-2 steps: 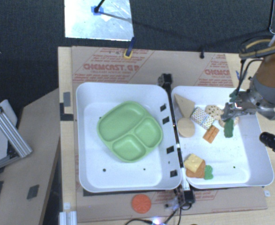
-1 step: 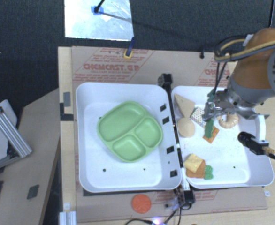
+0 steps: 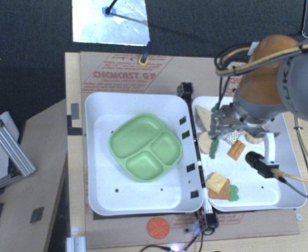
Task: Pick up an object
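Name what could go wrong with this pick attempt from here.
1. Crowding: the pincer sits low in the right bin among a green piece, an orange block and a pale wedge; it may nudge or catch two.
2. The arm hides the spot, so a miss would be hard to see.

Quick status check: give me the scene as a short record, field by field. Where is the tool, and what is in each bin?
arm: reaches in from the right, over the right bin
tool: low in the right bin, near its left wall
by tool: green piece, orange block
right bin, front: yellow-orange toy, small green toy
left bin: green tray
bench front: orange disc
grasp: cannot be judged
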{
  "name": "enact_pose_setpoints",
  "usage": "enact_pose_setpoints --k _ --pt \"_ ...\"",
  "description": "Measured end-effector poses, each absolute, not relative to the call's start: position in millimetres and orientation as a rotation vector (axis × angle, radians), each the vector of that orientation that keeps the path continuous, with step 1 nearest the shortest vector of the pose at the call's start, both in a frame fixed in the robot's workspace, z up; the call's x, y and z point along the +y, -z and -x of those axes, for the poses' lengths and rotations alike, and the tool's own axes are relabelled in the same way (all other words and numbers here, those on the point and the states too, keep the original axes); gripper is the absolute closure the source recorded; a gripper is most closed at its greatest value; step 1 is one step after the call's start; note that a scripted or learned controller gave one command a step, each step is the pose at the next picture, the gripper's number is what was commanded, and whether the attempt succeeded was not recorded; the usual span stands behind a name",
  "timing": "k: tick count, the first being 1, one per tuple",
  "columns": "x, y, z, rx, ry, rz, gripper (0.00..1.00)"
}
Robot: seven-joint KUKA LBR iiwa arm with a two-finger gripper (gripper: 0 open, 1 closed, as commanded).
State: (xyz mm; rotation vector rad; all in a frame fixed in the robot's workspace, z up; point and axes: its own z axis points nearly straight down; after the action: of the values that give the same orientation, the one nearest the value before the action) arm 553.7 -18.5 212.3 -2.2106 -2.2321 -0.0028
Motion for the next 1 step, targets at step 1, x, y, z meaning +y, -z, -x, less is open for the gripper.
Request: enact_pose_setpoints --k 1 --pt "33.4 -230.0 -557.5 -2.234 0.006 2.209 1.00"
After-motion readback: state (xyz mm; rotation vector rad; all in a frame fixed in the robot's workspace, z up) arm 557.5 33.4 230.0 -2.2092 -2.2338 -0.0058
